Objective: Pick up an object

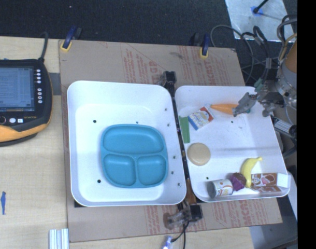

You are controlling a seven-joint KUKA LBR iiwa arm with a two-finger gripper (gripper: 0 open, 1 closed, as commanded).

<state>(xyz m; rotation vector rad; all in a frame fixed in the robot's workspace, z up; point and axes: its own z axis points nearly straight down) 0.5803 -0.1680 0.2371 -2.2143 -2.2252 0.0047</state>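
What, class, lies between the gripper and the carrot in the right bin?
Nothing visible. The gripper sits at the top of the right bin, right beside the orange carrot, with bare bin floor around them. The other items lie lower down.

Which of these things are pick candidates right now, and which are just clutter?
Job: gripper; in the right bin: carrot, banana, tan round disc, can, small carton.

Lying about: blue divided plate in the left bin, teach pendant.

Divided plate [133, 155] in left bin [80, 139]; carrot [224, 108], banana [250, 166], can [220, 188] in right bin [272, 144]
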